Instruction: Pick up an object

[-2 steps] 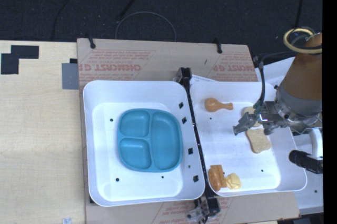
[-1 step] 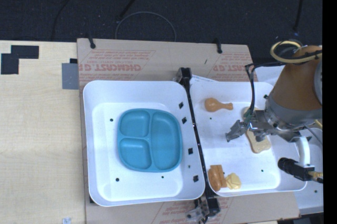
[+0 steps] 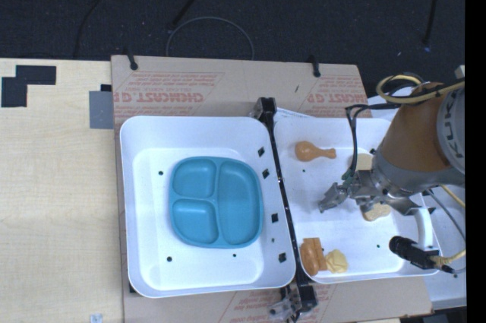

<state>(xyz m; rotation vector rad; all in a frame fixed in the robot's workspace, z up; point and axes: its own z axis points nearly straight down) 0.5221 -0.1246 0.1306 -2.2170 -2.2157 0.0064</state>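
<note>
Fingers (image 3: 332, 200) seemed slightly parted, nothing between them; gripper (image 3: 336, 197) hung low over right bin (image 3: 334, 135) floor, between drumstick toy (image 3: 314, 152) and orange block (image 3: 312, 254), presumably lining up grasp.

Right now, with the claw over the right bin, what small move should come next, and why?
Probably lower the claw a little and shift it toward the orange drumstick-shaped toy, the nearest loose object up the view from it. The claw hangs over bare floor of the right bin, with nothing between its fingers; the blue plate lies in the other bin.
</note>
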